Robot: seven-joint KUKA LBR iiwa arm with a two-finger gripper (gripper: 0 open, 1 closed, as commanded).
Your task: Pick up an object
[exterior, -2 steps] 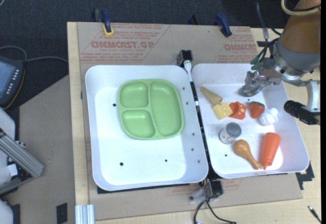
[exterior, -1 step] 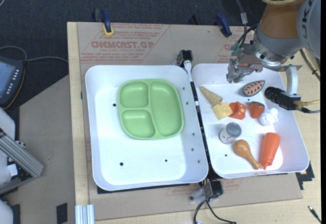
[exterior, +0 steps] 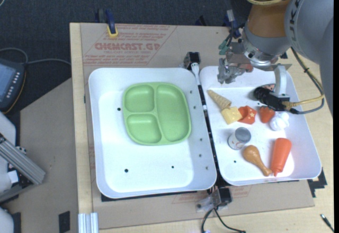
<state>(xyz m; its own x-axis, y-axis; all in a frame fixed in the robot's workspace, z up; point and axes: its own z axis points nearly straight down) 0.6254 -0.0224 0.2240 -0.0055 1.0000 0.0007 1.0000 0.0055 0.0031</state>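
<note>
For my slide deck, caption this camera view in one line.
KUKA arm's gripper above the right bin of toy food; a green divided plate in the left bin.

Right bin [exterior: 307, 144] crowded with small toys, bare floor at its far-left corner, left bin [exterior: 106, 121] open around green tray [exterior: 157, 113]

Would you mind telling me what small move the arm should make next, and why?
Probably shift the pincer toward the camera and lower it over the ice-cream cone. The pincer hangs above the right bin's far left corner, and the cone is the nearest toy, lying apart from the others.
</note>
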